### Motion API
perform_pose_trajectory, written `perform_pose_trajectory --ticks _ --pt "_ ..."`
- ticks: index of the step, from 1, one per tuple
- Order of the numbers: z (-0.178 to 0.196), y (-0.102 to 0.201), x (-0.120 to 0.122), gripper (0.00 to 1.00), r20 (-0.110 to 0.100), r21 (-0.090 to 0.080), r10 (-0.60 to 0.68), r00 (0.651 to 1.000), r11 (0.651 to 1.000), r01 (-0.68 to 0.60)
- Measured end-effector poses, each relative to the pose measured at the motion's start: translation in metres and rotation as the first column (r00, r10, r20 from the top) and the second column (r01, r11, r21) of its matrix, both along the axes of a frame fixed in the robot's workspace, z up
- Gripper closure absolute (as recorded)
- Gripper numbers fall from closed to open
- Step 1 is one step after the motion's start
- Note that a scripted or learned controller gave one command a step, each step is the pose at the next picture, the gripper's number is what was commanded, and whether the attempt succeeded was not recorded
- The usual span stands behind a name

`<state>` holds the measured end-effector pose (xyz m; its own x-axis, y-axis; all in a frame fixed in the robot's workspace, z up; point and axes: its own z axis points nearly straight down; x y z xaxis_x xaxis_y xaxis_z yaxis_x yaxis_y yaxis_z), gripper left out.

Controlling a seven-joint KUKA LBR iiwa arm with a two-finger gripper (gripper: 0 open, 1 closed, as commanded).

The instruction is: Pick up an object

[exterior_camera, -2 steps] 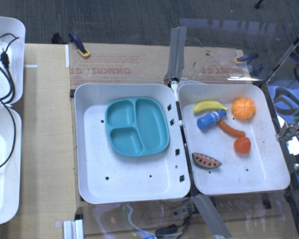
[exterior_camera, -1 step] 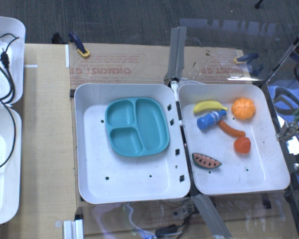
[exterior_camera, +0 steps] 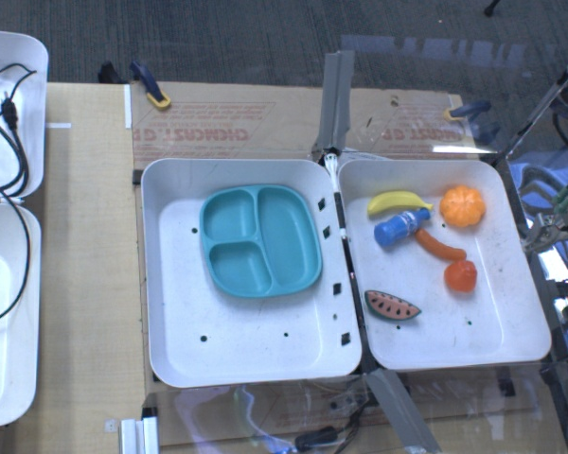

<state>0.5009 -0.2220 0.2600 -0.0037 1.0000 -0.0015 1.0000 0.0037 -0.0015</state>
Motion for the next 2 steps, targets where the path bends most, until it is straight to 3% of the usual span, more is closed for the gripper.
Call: perform_pose_trajectory --ticks 1,2 --pt "0.038 0.000 0.031 1.00 0.000 0.000 0.000 1.000 1.000 0.000" --pt "0.006 0.063 -0.023 1.00 -0.002 0.001 0.000 1.000 1.000 0.000"
